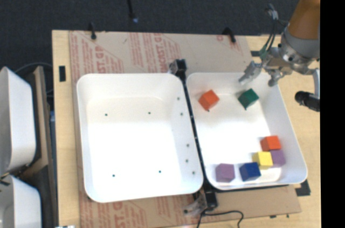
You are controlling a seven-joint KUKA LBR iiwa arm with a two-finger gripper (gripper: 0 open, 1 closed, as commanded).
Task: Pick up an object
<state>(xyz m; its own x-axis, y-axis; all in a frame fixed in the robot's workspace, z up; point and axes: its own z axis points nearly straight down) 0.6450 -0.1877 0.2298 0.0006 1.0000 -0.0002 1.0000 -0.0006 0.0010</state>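
We look down on the table (64,114), the biggest thing here, and on it two white bins: the left bin (135,189) and the right bin (295,165). At about two o'clock in the view the arm (306,22) reaches in over the far corner of the right bin, and its tool (262,75) hangs there with its two fingers spread apart and nothing between them.

Just below the tool, toward its seven o'clock, sits the green cube (248,98), our likeliest pick. It lies turned askew, so we judge the step goes best if we square the fingers to two flat faces, centre over it, then descend straight and close evenly. The bin's far wall is near, so we'd keep the fingers off it. The orange cube (208,99) sits at nine o'clock from the green one, well apart, so it shouldn't interfere.

Now the count: two bins, seven cubes, all in the right bin. Two orange, counting the second orange cube (271,143) down at five o'clock; two purple, the purple cube (225,172) and the small purple cube (278,157); one blue cube (249,171); one yellow cube (264,159); one green.
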